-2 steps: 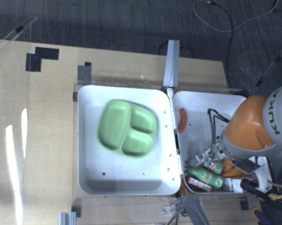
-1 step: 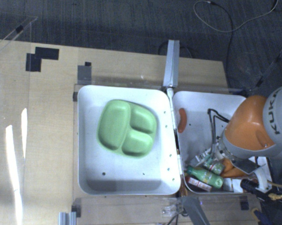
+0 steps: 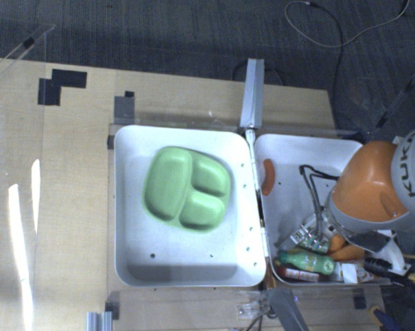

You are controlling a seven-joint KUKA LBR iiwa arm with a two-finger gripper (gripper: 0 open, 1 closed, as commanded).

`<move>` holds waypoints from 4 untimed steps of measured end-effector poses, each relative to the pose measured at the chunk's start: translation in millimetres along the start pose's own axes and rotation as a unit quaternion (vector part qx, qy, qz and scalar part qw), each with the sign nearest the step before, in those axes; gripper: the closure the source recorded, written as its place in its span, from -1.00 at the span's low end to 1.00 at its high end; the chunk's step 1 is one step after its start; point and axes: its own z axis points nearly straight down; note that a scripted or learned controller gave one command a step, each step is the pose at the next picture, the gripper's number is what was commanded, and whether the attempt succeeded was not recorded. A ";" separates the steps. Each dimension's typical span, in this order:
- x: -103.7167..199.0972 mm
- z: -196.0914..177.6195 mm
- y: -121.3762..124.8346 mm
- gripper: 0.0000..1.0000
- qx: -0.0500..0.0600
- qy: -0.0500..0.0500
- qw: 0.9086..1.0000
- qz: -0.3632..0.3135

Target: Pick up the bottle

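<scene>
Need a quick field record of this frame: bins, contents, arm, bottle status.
left bin: holds a green divided tray
right bin: orange item by its left wall; clutter at the near edge
bottle: green, lying on its side at the right bin's near edge, among the clutter
arm: over the right bin, reaching down toward the clutter
gripper: low, just above the bottle; grasp not confirmed
task status: bottle not lifted

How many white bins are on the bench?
2. The left bin holds a green sectioned tray. The right bin sits beside it, with the arm over a green bottle and clutter.
</scene>
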 end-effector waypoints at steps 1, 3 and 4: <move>-42.1 2.0 39.2 -1.00 0.003 0.002 0.994 0.107; -73.7 -57.5 50.4 -1.00 0.005 0.003 0.993 0.118; -27.9 -32.4 2.3 -1.00 0.005 0.004 1.000 -0.008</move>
